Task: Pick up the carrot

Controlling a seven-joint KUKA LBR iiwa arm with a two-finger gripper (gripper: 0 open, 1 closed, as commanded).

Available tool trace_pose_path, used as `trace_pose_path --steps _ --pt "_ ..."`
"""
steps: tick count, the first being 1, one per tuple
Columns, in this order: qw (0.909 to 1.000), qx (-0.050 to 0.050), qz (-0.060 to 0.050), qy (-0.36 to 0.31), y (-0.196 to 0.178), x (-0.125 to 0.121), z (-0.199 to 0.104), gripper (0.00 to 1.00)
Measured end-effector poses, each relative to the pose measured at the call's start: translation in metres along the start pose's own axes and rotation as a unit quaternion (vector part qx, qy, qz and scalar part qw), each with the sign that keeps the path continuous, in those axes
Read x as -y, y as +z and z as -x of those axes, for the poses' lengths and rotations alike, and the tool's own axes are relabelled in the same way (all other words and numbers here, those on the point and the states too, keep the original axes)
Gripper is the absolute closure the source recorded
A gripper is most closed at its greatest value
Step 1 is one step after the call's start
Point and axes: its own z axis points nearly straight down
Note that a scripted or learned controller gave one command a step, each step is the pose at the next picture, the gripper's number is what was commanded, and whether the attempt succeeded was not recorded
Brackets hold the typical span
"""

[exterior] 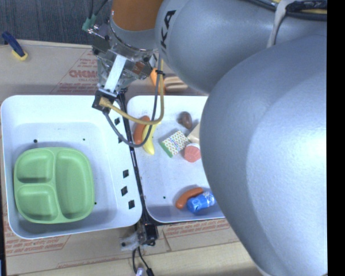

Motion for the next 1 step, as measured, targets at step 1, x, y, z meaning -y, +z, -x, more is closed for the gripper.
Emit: trace_pose_path --steps 1 --pt "0.9864 -0.001 0.0 -0.164 0.0382 0.0278 -0.076 1.0"
